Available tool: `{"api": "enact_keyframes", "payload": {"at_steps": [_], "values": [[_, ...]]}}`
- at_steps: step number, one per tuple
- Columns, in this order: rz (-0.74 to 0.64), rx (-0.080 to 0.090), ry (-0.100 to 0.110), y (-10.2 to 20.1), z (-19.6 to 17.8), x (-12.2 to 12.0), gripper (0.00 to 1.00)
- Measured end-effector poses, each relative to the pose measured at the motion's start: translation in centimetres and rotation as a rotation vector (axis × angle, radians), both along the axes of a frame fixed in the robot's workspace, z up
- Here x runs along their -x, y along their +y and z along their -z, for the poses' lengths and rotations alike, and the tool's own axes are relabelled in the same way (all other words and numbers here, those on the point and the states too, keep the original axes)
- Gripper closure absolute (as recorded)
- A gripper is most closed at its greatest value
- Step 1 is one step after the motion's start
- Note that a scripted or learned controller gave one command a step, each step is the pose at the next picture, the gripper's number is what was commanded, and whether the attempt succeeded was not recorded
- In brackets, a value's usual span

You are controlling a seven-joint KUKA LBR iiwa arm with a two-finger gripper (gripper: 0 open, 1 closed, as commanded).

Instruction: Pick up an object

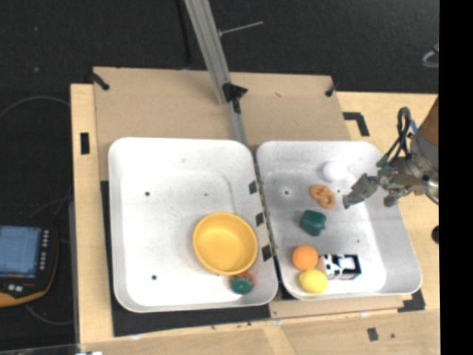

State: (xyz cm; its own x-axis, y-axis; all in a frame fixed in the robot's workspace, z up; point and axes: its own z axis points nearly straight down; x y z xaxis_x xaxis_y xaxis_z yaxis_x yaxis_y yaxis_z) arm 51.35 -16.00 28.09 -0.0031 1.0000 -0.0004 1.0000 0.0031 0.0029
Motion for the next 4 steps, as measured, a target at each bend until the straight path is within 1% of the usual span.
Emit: {"api": "enact_keyframes", "payload": {"at_steps": [1, 2, 3, 4], "values": [[0.001, 0.000, 0.000, 0.0, 0.0, 0.0, 0.00], [0.003, 0.001, 0.005, -0.4, 4.6, 0.7, 0.00], [0.004, 0.000, 0.008, -1.3, 10.5, 0.9, 0.00], [0.004, 0.000, 0.008, -1.4, 16.9, 1.1, 0.00]]}}
